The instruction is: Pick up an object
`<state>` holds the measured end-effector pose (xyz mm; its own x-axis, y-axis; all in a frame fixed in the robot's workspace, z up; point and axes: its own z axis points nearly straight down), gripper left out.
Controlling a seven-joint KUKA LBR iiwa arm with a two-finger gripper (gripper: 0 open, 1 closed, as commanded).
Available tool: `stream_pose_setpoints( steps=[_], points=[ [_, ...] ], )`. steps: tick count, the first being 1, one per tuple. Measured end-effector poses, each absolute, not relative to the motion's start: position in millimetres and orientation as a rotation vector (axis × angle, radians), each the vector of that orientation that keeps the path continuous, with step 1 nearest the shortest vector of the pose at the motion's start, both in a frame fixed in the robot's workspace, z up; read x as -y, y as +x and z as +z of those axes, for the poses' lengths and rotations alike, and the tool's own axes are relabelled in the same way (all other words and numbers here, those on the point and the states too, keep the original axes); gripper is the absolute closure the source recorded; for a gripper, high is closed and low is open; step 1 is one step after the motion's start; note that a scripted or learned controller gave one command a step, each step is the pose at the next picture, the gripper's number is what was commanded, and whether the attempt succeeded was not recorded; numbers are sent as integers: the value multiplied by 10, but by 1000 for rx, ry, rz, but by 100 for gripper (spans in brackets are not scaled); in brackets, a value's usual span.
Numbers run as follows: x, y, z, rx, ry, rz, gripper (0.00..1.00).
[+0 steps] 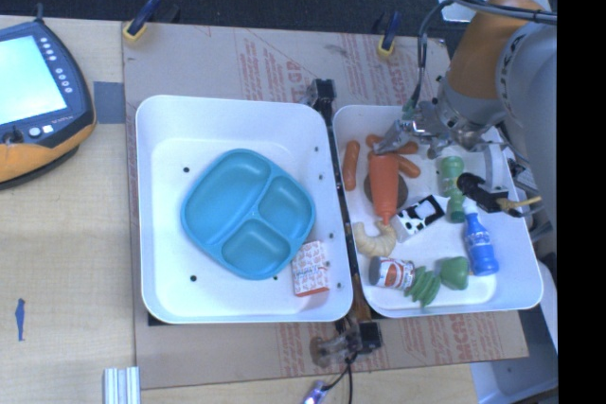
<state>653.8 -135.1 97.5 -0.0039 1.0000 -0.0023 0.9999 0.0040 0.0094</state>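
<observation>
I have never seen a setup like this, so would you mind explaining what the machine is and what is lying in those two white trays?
This is one photo from a fixed camera above a bench, looking down at a slant. The grey and orange shape at the right is a robot arm; its gripper is low over the far end of the right bin, and whether it holds anything is unclear. That bin holds toy food and small items: a carrot, a blue bottle, a small can. The left bin holds a blue divided plate and a small packet. A tablet-like controller lies at the left.
</observation>
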Motion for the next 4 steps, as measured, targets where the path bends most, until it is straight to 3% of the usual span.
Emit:
stream_pose_setpoints(
  steps=[1, 2, 3, 4],
  points=[
    [1348, 6547, 1087, -2225, 2208, 10, 100],
    [880, 6567, 1927, -2227, 2218, -1, 100],
    [577, 6561, 1918, -2230, 2219, -5, 100],
    [653, 6524, 2090, -2226, 2219, -2, 100]
  ],
)
